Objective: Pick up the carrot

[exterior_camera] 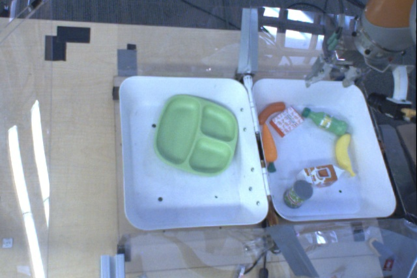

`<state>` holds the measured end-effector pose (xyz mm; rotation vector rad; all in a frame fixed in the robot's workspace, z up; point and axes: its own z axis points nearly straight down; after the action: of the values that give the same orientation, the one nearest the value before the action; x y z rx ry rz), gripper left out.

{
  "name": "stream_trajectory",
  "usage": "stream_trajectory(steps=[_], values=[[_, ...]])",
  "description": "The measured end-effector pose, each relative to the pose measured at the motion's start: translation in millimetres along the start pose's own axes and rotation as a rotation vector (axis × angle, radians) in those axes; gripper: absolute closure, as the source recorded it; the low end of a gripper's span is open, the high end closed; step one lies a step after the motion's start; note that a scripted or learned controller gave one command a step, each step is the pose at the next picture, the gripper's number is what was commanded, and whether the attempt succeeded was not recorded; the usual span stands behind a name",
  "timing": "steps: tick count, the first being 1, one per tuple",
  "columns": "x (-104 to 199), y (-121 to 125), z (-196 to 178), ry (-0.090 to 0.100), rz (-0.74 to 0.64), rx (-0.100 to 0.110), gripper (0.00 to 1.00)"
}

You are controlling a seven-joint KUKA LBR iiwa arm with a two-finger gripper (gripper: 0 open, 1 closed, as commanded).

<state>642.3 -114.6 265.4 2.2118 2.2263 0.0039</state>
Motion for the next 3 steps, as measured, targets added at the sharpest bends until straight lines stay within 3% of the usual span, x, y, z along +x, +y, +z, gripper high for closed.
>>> stream_trajectory(steps=[1,2,3], values=[[-26,-28,177,0.001,-0.410,-0.003,0.00],[-24,-25,164,-0.001,-0.412,-0.012,1.00],[22,-50,76,0.000,-0.035,-0.002,1.00]])
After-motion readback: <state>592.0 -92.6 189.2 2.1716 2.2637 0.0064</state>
